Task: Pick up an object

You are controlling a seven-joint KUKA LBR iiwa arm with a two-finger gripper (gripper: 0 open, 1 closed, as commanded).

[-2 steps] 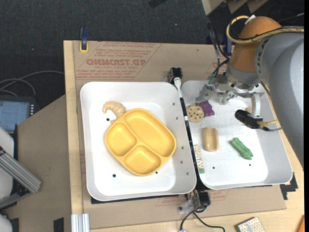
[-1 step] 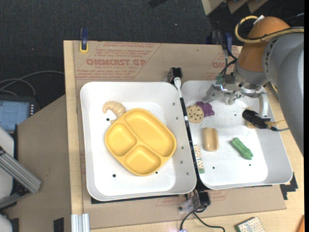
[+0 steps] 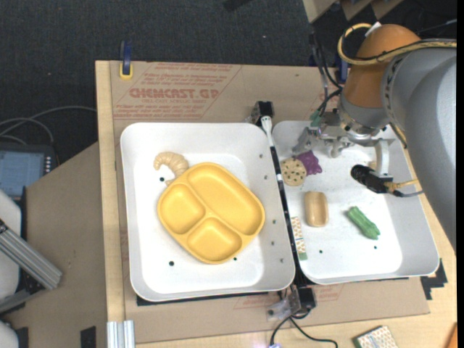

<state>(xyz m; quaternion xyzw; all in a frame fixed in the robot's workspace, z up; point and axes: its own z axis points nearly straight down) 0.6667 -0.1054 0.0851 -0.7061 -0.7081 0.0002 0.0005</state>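
The gripper [image 3: 324, 138] hangs at 11 o'clock in the right bin [image 3: 406, 263], near the purple piece [image 3: 312, 164], probably its target. Whether the jaws are spread or pressed together cannot be determined. The cookie [image 3: 292, 171], just beside that piece at 8 o'clock, crowds the approach.

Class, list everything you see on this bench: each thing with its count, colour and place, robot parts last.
left bin: one, white, view's left
right bin: one, white, beside it
divided plate: one, yellow, middle of left bin
curved piece: one, cream, at the plate's far-left edge
cookie: one, tan, dark-dotted, right bin's left wall
purple piece: one, beside the cookie
block: one, tan, mid right bin
green piece: one, right of the block
arm: one, grey and orange, from the right
gripper: one, above the purple piece
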